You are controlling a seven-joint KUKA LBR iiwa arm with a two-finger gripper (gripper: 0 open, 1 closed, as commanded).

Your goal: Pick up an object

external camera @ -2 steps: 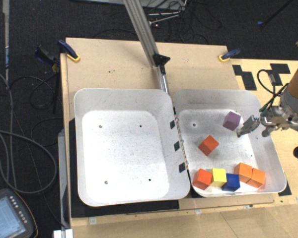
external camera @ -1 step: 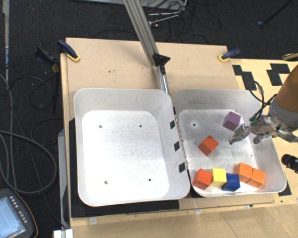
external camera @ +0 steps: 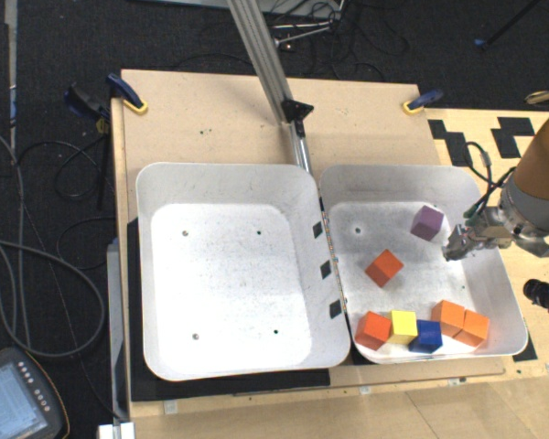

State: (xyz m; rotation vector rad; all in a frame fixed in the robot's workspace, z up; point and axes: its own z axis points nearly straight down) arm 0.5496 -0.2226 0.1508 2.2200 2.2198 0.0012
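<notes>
The gripper [external camera: 459, 243] hangs over the right bin's [external camera: 348, 186] far-right side. Just left of it sits a purple block [external camera: 427, 221], possibly touching. Further left, an orange block [external camera: 383, 268] stands alone amid bare floor. Below the gripper, a row of blocks [external camera: 423, 327] crowds the near wall.

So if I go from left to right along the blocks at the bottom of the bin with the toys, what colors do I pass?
Along the bottom edge of the right bin: orange block → yellow block → blue block → two more orange blocks, one and then the other.
</notes>
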